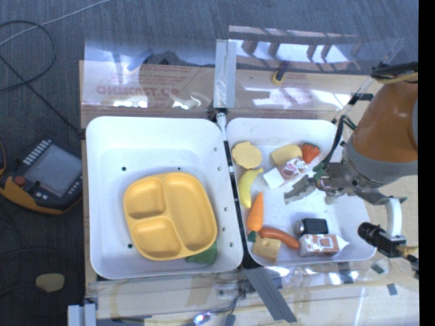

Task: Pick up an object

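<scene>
The arm reached in from the right over the right bin, its orange band above the grey wrist. The end effector hung low over the middle of that bin, its 2 fingers pointing left and spread a little apart, with nothing visibly between them; whether they touched the bin floor I could not tell.

The right bin held the pickable things. Along its left wall lay a banana, with a carrot just below it. A round yellow piece sat near the top left corner. Just above the fingers were a pale yellow block, a small red and white carton and an orange-red piece, close together. Toward the front edge lay a red sausage-like piece, a yellow wedge, a small black item and a red and white box.

The left bin held a yellow divided plate with 3 compartments, and something green peeked from under its front edge. A handheld controller lay on the carpet left of the tabletop.
</scene>
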